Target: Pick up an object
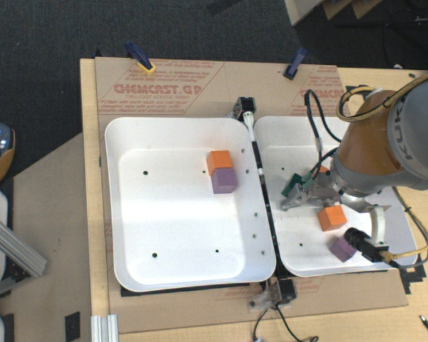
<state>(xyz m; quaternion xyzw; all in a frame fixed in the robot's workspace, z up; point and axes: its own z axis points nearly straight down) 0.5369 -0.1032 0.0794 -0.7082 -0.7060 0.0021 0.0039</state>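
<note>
End effector [294, 193] low in right bin [285, 135], left of orange block [332, 218]; grip state indeterminate. Purple block [342, 249] beyond orange block, likely alternate target.

1. The arm [385, 144] runs off the right edge.
2. It covers part of the right bin [285, 137].
3. The gripper [294, 191] is too small to tell open or closed.
</note>
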